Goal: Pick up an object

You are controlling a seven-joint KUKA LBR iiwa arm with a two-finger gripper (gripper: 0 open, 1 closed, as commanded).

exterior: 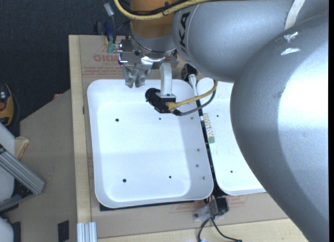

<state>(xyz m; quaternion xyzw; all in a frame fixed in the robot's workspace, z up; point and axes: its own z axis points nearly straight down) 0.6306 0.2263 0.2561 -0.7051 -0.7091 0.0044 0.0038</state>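
The two-finger metal pincer [135, 81] is hung over the far rim of the left shallow white plastic bin [104, 147], seemingly pressed together on nothing; no pickable object can be made out nearby.

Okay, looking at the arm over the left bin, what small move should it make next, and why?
Probably lift and shift away. The gripper hangs at the far rim of the left bin, and the bin floor under it shows no object to take, so closing here would likely grasp nothing. The arm hides much of the right bin.
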